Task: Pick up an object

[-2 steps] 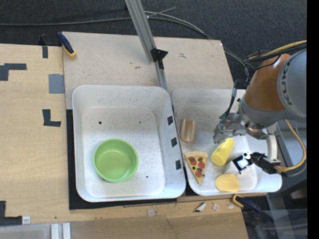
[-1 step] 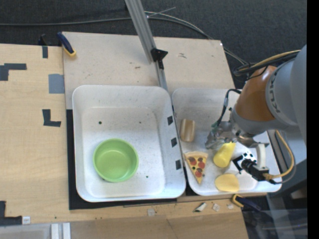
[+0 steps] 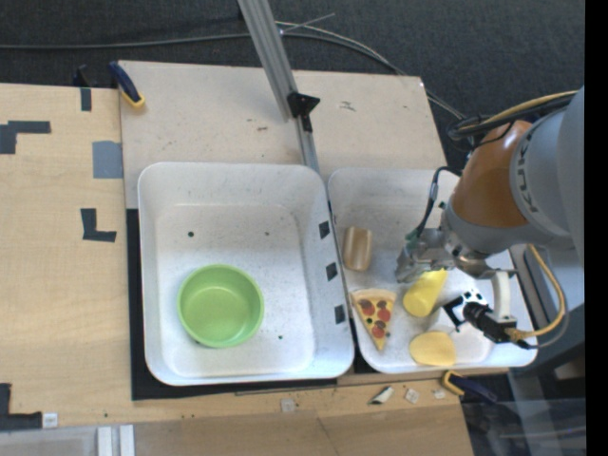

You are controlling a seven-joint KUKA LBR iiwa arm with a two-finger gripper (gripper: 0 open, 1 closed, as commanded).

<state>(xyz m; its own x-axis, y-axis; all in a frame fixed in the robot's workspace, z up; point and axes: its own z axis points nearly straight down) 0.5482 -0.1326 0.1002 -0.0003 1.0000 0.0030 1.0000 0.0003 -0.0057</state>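
The right bin [image 3: 380, 190] holds a tan cylinder [image 3: 357, 247] near its left wall, a toy pizza slice [image 3: 375, 317] at the front, a yellow oblong piece [image 3: 424, 293] and a flatter yellow piece [image 3: 433, 349] by the front rim. My gripper [image 3: 412, 259] is low inside this bin, just above and left of the yellow oblong piece and right of the tan cylinder. I see nothing gripped by it. The arm covers the bin's right side.
A green bowl [image 3: 220, 304] sits at the front left of the left bin [image 3: 228, 183]. A grey metal pole [image 3: 275, 60] slants down to the wall between the bins. Small scraps [image 3: 394, 393] lie on the bench in front.
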